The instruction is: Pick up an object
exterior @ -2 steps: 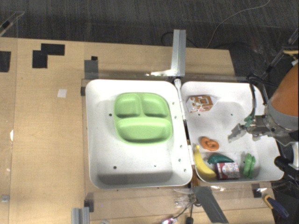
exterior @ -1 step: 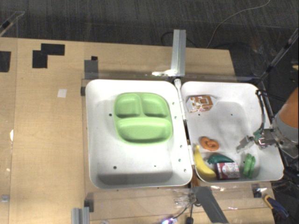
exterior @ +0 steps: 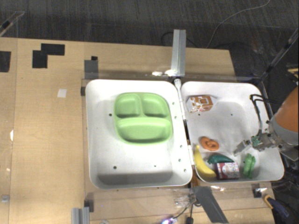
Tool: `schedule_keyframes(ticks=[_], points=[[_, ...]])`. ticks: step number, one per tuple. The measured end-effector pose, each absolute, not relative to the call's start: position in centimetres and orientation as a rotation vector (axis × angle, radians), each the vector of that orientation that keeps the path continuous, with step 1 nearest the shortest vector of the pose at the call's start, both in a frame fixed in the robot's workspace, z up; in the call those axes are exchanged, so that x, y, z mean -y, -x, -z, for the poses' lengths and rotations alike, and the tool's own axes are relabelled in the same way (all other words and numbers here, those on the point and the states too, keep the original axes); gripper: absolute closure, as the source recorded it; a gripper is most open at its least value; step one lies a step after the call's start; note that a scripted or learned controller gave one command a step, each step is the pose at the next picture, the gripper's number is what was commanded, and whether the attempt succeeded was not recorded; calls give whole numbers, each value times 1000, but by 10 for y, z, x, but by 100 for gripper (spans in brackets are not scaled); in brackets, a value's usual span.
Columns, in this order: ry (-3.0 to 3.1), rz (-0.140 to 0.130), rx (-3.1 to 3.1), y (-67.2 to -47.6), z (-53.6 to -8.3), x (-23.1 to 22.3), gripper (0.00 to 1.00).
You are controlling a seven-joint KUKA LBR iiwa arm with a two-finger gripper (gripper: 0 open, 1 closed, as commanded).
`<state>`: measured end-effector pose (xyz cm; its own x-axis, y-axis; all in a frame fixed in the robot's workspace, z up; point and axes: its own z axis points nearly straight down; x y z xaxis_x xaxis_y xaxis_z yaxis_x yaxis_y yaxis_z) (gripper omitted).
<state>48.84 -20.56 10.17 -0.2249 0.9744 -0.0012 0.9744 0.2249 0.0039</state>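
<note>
— Hovering where, the gripper point(exterior: 246, 145)?
— Over the right bin point(exterior: 233, 90), near its right wall — nothing seen between its fingers; apart or together, I cannot tell.
— And the objects?
— Banana point(exterior: 202, 163), can point(exterior: 227, 170), orange ring point(exterior: 210, 143) — along the front.

A single fixed camera looks down from above the light wooden bench point(exterior: 42, 139) at a slant, far enough back to take in both shallow white plastic bins, the left one point(exterior: 98, 139) and the right one point(exterior: 233, 101), side by side. Dark grey carpeted floor point(exterior: 117, 13) lies along the top of the view. The grey arm with an orange band point(exterior: 287, 118) enters from the right edge.
</note>
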Motion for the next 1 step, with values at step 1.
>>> schedule_keyframes(ticks=[1], points=[[-1969,-4,-2442,-488,-138,206,0]])
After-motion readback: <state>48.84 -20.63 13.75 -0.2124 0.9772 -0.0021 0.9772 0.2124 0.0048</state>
